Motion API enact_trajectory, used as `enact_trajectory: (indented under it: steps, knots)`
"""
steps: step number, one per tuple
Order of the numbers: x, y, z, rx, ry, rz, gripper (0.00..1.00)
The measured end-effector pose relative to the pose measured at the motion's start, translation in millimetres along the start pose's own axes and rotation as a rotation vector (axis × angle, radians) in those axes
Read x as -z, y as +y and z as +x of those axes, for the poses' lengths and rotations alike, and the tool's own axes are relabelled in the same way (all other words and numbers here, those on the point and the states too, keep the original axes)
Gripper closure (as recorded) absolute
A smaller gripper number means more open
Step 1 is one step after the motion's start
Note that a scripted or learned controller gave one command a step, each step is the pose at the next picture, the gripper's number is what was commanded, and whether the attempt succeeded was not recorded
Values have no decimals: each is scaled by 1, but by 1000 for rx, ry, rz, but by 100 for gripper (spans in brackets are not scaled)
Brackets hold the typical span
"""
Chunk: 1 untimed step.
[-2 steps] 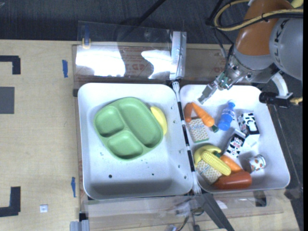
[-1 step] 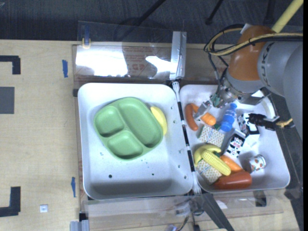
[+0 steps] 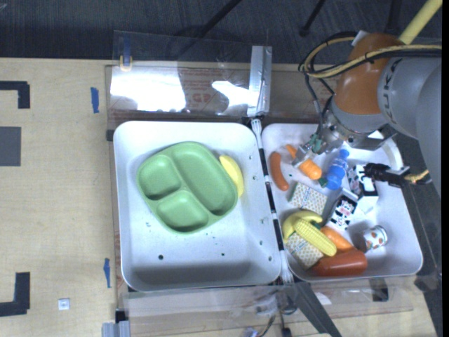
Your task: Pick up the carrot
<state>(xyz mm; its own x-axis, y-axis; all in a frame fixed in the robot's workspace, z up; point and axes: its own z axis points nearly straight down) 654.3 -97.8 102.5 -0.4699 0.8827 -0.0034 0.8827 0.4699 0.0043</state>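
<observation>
1. Two white bins sat side by side on a bench; the left bin (image 3: 133, 258) held a green divided plate (image 3: 186, 184), the landmark for what follows.
2. A yellow banana (image 3: 233, 174) touched the plate's right edge.
3. Right of the plate, the right bin (image 3: 407, 248) was crowded with toys.
4. The gripper (image 3: 313, 146) hung over that bin's upper part, right of the plate; whether it was open or closed could not be told.
5. A small orange carrot (image 3: 310, 168) lay just beneath the gripper.
6. A red sausage (image 3: 278, 170) lay between the plate and the carrot.
7. A corn cob (image 3: 316, 237) and red pepper (image 3: 342, 262) lay toward the plate's lower right.
</observation>
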Motion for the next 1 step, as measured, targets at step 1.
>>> enact_trajectory:
  steps: [1]
  knots:
    - [77,-9,-13,-28,2,3,100]
